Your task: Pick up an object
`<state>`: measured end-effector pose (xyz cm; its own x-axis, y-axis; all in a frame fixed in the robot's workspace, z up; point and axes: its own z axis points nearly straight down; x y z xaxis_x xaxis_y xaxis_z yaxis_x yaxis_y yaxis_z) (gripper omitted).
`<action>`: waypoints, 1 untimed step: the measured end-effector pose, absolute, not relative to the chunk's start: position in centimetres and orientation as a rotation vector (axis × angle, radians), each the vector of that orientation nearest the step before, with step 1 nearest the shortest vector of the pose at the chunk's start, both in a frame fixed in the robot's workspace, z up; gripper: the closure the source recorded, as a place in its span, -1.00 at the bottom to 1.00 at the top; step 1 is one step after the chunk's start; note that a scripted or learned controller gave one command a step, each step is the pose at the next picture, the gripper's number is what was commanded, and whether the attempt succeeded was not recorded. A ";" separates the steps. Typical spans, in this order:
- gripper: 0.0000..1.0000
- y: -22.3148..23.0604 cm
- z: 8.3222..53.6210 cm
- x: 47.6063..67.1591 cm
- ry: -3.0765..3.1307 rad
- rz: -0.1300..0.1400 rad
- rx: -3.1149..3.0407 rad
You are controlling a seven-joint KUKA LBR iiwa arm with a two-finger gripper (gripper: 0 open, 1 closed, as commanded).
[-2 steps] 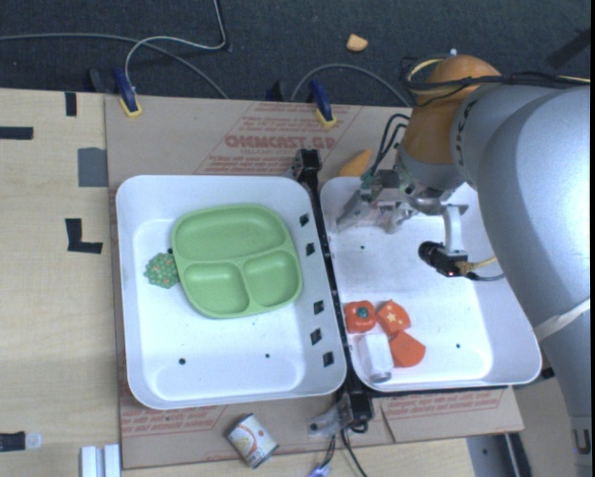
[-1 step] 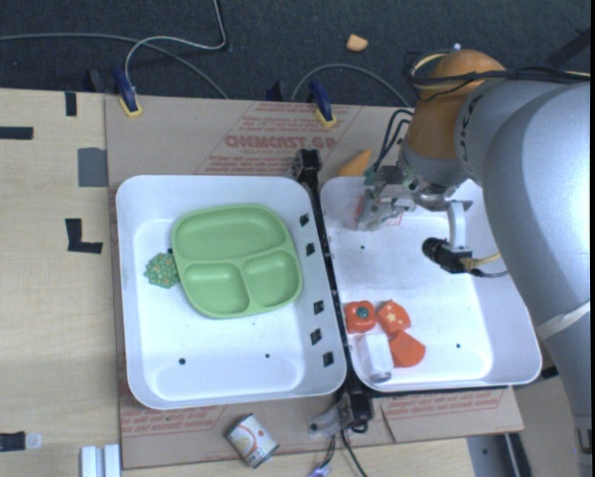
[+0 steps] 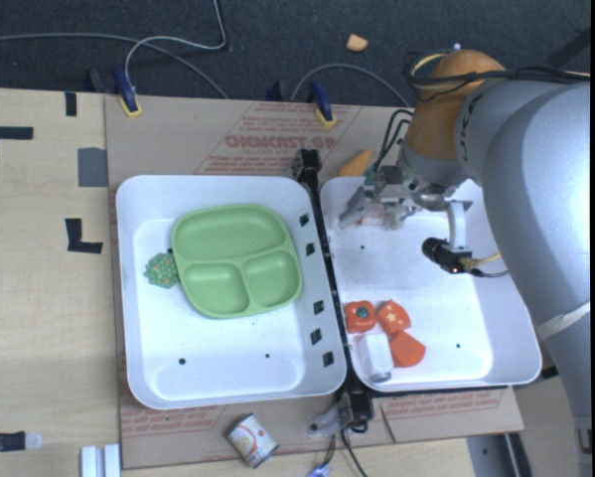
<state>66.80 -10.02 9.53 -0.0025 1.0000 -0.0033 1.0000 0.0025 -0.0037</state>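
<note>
A small can [image 3: 250,438] is lying on its side on the bench at the near edge, just in front of the two bins. In the right bin [image 3: 496,351], a cluster of orange toy pieces [image 3: 384,328] is sitting near the near-left corner, close to the divider between the bins, with a small pale piece [image 3: 373,363] lying just in front of them. In the left bin [image 3: 153,361], a green divided plate [image 3: 237,259] is resting flat, and a small green knobbly toy [image 3: 162,269] is touching its left rim. Farther back in the right bin, the gripper [image 3: 376,207] is hanging over the far-left part, well apart from the orange pieces; its state cannot be told from this angle. The grey arm [image 3: 535,167] is reaching in from the right, its orange band [image 3: 438,117] sitting above the wrist. Beyond the bins, a small orange scrap [image 3: 357,42] is lying on the dark floor.
</note>
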 end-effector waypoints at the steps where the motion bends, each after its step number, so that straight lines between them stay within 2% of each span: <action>1: -1.00 -10.2 8.5 66.7 -2.219 0.008 -2.218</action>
<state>66.74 -10.19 8.50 -0.0007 1.0000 -0.0010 1.0000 0.0007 -0.0065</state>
